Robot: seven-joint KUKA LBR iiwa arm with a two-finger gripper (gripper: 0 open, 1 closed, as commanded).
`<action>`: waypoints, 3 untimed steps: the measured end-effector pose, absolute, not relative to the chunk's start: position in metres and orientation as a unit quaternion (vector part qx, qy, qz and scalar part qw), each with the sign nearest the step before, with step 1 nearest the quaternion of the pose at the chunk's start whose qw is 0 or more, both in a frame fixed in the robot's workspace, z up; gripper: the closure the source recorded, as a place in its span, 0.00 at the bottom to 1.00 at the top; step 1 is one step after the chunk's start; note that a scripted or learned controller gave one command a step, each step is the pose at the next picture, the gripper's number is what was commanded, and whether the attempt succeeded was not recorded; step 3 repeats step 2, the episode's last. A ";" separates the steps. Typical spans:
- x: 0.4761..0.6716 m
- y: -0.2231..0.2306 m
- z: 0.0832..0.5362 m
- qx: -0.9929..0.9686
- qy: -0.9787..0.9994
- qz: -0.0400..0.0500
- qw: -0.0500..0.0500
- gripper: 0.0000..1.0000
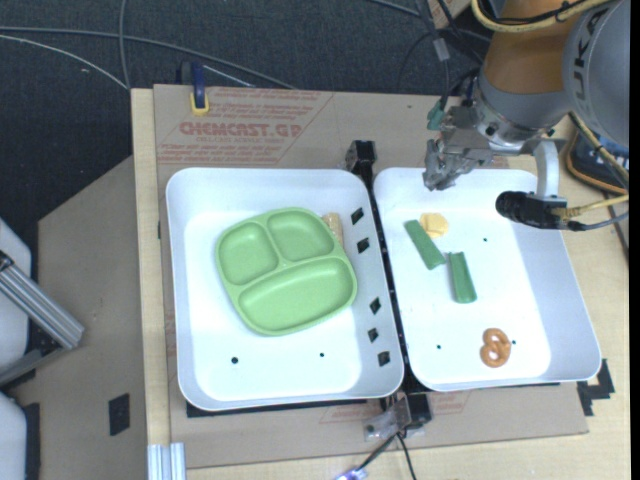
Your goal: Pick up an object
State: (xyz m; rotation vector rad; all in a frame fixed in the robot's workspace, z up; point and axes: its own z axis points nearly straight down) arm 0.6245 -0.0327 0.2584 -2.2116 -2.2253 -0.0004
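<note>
The right bin point(540, 298) holds two green sticks, one point(423, 244) slanted and one point(462, 276) nearly upright, a small yellow piece point(434, 224) and a brown pretzel point(494, 348). My gripper point(440, 175) hangs over the bin's far left corner, a short way above the yellow piece. Nothing shows between its fingertips. The left bin point(200, 228) holds a green divided plate point(287, 269) with a small tan piece point(332, 224) at its far right edge.
A row of black clips point(374, 298) runs down the seam between the bins. A black sensor on a bracket point(527, 208) juts over the right bin's far edge. Cardboard point(240, 123) lies under both bins; cables cross the dark floor behind.
</note>
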 end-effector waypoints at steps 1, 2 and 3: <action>0.617 0.025 0.242 -0.705 -0.709 0.001 0.002 1.00; 0.624 0.074 0.242 -0.705 -0.709 -0.001 0.000 1.00; 0.624 0.074 0.242 -0.705 -0.709 -0.001 0.000 1.00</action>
